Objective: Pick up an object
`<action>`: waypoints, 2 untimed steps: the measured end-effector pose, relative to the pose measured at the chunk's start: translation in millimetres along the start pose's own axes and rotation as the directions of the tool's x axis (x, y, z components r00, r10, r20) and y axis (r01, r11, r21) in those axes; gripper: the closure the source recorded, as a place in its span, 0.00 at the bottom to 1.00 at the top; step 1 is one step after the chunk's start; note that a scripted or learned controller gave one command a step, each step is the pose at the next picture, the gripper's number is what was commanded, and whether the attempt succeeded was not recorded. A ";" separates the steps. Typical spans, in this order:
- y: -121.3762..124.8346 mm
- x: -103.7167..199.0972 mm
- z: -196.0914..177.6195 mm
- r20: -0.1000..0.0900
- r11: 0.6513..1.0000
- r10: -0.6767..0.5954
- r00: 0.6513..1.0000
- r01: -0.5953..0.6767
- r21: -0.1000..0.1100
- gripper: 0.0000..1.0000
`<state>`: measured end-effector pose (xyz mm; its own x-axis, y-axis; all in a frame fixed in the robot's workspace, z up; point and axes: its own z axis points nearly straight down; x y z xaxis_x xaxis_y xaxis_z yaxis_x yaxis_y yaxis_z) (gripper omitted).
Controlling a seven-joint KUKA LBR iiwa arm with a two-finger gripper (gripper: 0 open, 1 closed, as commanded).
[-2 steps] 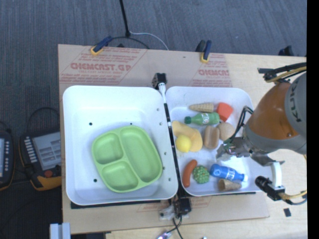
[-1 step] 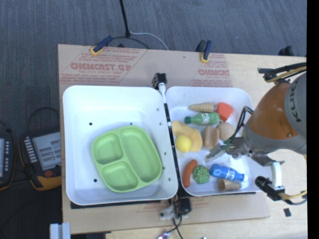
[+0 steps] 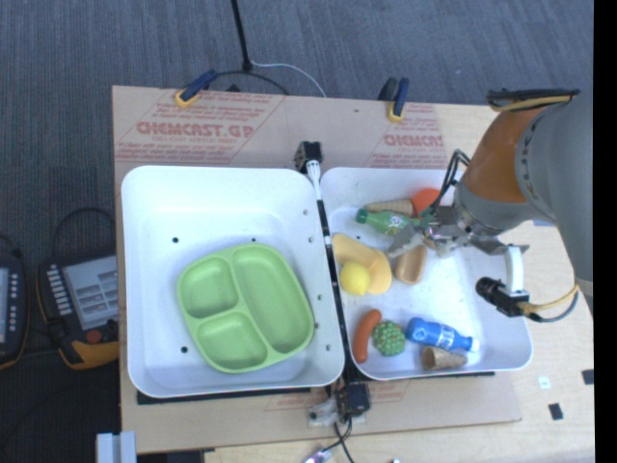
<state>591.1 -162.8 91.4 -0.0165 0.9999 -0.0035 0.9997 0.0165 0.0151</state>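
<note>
Gripper [image 3: 416, 236] is low in the right bin [image 3: 501, 350], near its top edge, w/ fingers spread a bit and nothing seen between them. Green bottle [image 3: 384, 221] is just beside it. Tan toy [image 3: 412, 264] sits right under it. Yellow lemon [image 3: 355, 278] is by the left wall. Blue can [image 3: 439, 336] is near the bottom edge. Left bin [image 3: 159, 210] has a green plate [image 3: 246, 307].

Bright, even overhead light, soft shadows, slightly soft focus throughout.
</note>
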 end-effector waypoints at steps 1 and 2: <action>2.2 2.4 -11.5 -0.002 1.000 -0.002 1.000 0.002 -0.005 1.00; -7.6 77.4 -96.2 -0.004 0.998 -0.056 0.998 0.056 0.014 1.00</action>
